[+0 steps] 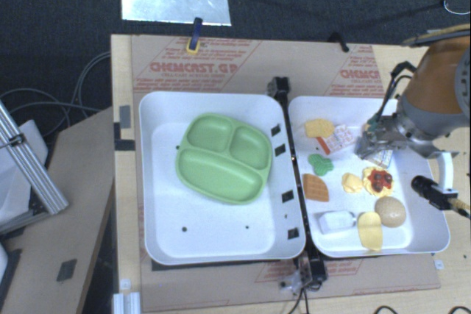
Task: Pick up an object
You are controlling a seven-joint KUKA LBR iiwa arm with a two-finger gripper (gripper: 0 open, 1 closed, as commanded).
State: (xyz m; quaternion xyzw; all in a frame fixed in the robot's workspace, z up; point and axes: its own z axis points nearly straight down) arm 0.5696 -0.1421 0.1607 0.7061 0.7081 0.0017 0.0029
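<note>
Locate the left bin [158,180]. It holds one green plate [224,158], moulded with three compartments and lying flat near the bin's middle.

Locate the right bin [434,232], which sits against the left bin along a shared edge. It holds every loose piece that can serve as the task's thing:

- a yellow-orange piece [319,128] at the far left
- a clear packet [340,137] with red marks, touching the right side of that piece
- a green piece [320,164], rounded, below the packet
- an orange-brown wedge [316,187], just below the green piece
- small yellow pieces [353,182] near the bin's middle
- a yellow-and-red piece [379,180], just right of the small yellow pieces
- a tan egg-shaped piece [391,211], smooth and matt
- a yellow block [370,230], touching the tan piece at its lower left
- a white rectangular piece [335,220], just left of the yellow block

The gripper [377,149] hangs over the far-right part of the right bin, just right of the clear packet and next to the yellow-and-red piece. You cannot tell from this view whether the claw is spread, pressed together or pinching anything.

Read the red lettering "CHEMCAST GP" on the brown sheet [193,68] under both bins; it repeats at a slant beyond the right bin
</note>
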